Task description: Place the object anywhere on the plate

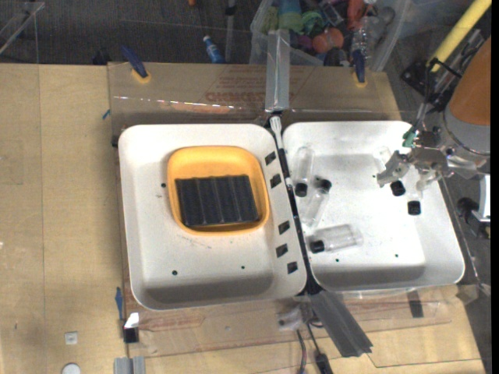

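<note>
1. Your gripper (405, 171) hovered over the right bin (437, 271), fingers apart, holding nothing
2. Clear bottles (337, 238) lay in that bin (none lifted)
3. The plate (214, 156) in the left bin awaited; everything remained

Plate (217, 159) in left bin (140, 209), ridged slab (217, 199) on it, vials (334, 238) in right bin (421, 255)

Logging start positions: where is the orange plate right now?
In the camera view the orange plate lies in the left bin, slightly toward its far side, with a dark ribbed block on it.
</note>
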`<move>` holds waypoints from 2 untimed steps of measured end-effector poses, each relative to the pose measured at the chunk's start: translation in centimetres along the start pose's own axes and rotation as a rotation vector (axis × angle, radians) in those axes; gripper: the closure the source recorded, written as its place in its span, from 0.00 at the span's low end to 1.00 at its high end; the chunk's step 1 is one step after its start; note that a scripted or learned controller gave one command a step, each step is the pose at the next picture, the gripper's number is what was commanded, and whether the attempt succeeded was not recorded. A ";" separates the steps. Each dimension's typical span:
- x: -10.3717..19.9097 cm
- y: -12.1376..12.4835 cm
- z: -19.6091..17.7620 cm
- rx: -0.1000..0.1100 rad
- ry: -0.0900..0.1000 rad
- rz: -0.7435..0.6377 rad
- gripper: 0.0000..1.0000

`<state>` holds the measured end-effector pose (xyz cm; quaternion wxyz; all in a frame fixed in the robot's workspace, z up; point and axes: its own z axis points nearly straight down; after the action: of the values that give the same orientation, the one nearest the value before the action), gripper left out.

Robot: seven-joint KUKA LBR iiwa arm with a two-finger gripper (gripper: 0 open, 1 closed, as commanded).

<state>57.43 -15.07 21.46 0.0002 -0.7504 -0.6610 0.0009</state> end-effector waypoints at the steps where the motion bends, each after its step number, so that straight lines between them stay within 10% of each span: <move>1: 2.4 5.6 0.3 -0.001 0.001 -0.013 1.00; 2: 4.4 8.8 1.1 -0.003 0.000 -0.105 1.00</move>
<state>66.67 -11.83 20.34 -0.0009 -0.7146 -0.6995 0.0002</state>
